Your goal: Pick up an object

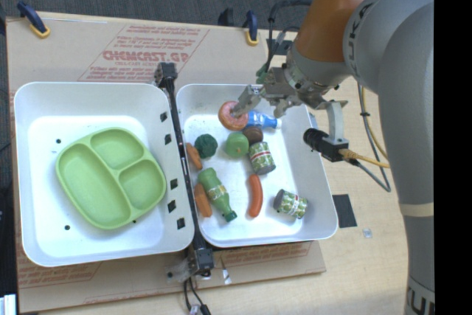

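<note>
Presently, pink doughnut (234, 114) lies at 12 o'clock in the right bin (318, 216), against the blue bottle (262, 120), directly under the gripper (251, 95) by the far rim, with bare floor at 3 o'clock; finger spread cannot be told, nor any grasp.

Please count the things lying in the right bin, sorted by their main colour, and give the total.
Green: 5 (bottle, two cans, apple, dark ball)
Orange or red: 3 (carrots, sausage)
Pink: 1 (donut)
Blue: 1 (small bottle)
Brown: 1 (ball)
Total: 11
</note>
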Controlling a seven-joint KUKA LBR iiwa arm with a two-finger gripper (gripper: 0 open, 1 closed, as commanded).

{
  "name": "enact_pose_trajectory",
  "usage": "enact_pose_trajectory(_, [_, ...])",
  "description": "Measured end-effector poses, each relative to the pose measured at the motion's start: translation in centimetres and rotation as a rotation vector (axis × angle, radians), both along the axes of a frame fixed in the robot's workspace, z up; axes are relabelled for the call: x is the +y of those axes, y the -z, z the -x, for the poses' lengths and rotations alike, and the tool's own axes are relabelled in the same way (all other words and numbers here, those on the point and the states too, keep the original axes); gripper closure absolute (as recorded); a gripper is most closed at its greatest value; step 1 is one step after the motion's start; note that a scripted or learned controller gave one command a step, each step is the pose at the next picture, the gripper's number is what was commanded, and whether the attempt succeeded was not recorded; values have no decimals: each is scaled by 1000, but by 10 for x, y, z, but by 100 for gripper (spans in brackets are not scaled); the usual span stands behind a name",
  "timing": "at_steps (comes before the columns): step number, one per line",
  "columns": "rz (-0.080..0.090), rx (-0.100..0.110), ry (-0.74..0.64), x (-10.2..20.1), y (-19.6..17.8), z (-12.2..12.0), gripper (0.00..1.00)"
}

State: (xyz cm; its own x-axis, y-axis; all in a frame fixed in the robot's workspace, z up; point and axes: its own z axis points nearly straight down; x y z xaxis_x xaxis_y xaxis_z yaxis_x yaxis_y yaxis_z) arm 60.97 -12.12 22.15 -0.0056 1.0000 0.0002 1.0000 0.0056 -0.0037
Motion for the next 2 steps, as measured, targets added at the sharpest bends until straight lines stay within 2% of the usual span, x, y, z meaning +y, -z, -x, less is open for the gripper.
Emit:
enact_pose_trajectory(1, [1,-3,2,-4,-74,80,0])
enact_pose_trajectory(2, [0,4,-1,-31,107,53,0])
